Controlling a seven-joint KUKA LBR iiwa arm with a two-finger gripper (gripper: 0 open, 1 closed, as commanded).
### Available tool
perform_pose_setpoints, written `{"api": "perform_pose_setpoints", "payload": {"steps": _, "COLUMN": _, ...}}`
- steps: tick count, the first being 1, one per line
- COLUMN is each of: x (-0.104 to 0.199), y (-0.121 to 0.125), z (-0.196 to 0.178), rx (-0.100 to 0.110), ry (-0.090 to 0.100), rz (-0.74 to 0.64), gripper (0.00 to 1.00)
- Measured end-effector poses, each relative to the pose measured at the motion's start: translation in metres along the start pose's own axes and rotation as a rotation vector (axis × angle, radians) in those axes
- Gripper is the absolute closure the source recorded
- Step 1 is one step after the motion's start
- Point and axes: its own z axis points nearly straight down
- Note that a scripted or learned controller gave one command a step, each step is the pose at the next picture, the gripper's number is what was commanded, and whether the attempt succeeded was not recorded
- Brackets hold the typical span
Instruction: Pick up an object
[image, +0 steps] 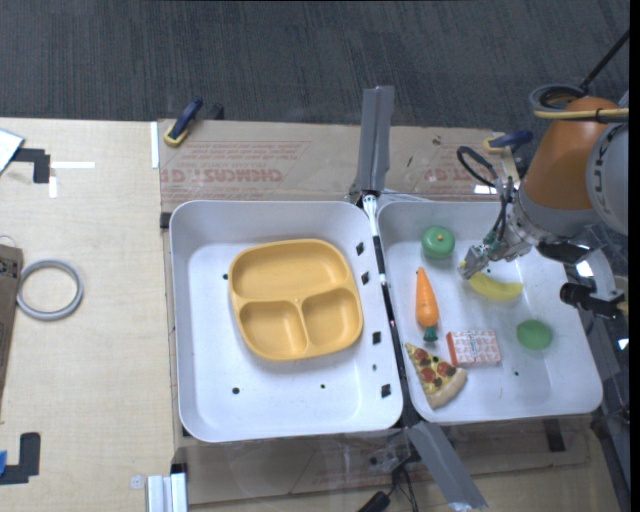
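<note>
The right bin (560, 400) holds several toy foods: a green round piece (437, 240), an orange carrot (426, 297), a yellow banana (496, 288), a pink wafer block (472, 348), a pizza slice (437, 374) and a green lime (534, 335). My gripper (478, 262) hangs low over the bin's back, its tip just above the banana's left end. Nothing shows between its fingers.
The left bin (200, 400) carries a yellow three-compartment plate (295, 297). A grey divider post (375, 140) rises between the bins at the back. A tape roll (45, 288) lies on the bench at far left. The arm's orange band (560, 165) sits over the right bin's back corner.
</note>
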Motion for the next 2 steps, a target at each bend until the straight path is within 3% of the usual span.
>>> {"api": "perform_pose_setpoints", "payload": {"steps": 1, "x": -0.048, "y": 0.022, "z": 0.007, "rx": -0.005, "ry": -0.003, "rz": -0.218, "gripper": 1.00}}
{"api": "perform_pose_setpoints", "payload": {"steps": 2, "x": -0.017, "y": 0.034, "z": -0.130, "rx": -0.001, "ry": -0.001, "rz": -0.150, "gripper": 1.00}}
